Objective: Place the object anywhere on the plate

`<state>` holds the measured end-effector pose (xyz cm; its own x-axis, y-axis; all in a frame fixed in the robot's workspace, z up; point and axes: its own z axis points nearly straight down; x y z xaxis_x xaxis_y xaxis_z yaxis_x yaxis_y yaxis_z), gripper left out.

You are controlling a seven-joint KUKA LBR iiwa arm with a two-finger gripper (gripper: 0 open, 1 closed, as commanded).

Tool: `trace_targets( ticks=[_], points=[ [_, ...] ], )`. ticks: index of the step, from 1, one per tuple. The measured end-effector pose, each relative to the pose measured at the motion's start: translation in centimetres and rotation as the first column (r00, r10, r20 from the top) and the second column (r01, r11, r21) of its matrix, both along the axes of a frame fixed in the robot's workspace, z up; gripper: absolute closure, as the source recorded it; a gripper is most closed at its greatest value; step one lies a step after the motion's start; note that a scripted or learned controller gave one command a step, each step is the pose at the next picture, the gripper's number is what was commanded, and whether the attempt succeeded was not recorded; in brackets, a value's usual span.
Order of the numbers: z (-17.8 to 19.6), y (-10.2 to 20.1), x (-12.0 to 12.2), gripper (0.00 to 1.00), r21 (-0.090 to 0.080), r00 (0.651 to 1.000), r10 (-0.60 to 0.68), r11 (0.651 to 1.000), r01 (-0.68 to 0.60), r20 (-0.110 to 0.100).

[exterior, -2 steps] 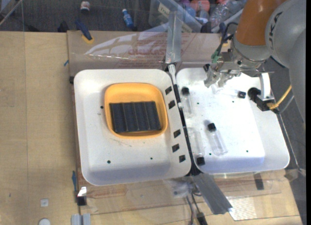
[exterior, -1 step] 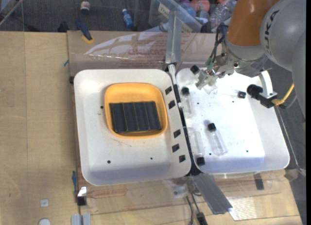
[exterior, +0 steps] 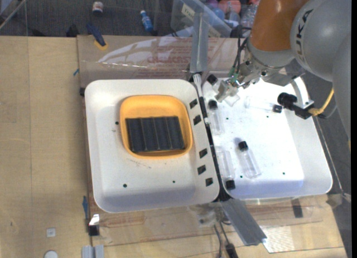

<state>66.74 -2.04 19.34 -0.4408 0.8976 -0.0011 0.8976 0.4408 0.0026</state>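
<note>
Grey arm [exterior: 301, 23] with orange band, in from the right, hanging over the far side of the right bin [exterior: 295, 162]. Left bin [exterior: 106, 179] right beside it, a row of black clips [exterior: 202, 152] along the seam between them.

Inside the left bin: orange plate [exterior: 150, 102], roughly centred, flat on the bin floor. On the plate: dark ribbed slab [exterior: 155, 134], lying flat, wholly inside the rim, filling most of the well. Taken here as the task's object.

Gripper [exterior: 227, 89] near the right bin's far left corner, well apart from plate and slab, nothing visibly in it. Open or closed: cannot tell, too small and cluttered at this angle.

Nearer in the right bin: clear vial [exterior: 249, 161] with black cap, on its side. Second clear vial [exterior: 225, 165] close to the seam, hard to make out.

Progress call: placing looks done, slab resting on plate with no robot contact. Probably nothing left but keeping the arm clear. Caveat: if a vial is meant instead, then not started, with pick, carry across the seam and set-down all remaining.
</note>
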Motion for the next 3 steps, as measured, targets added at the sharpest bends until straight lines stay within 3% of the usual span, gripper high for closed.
trace_targets(
  ticks=[1,2,3],
  points=[
    [1.1,-0.1,0.1,1.00,0.000,1.000,-0.001,1.000,0.001,0.006],
    [1.2,-0.1,0.1,0.00,0.000,1.000,-0.001,1.000,0.001,0.006],
    [1.5,-5.8,0.0,0.00,-0.002,1.000,0.016,1.000,-0.016,0.005]
  ],
)
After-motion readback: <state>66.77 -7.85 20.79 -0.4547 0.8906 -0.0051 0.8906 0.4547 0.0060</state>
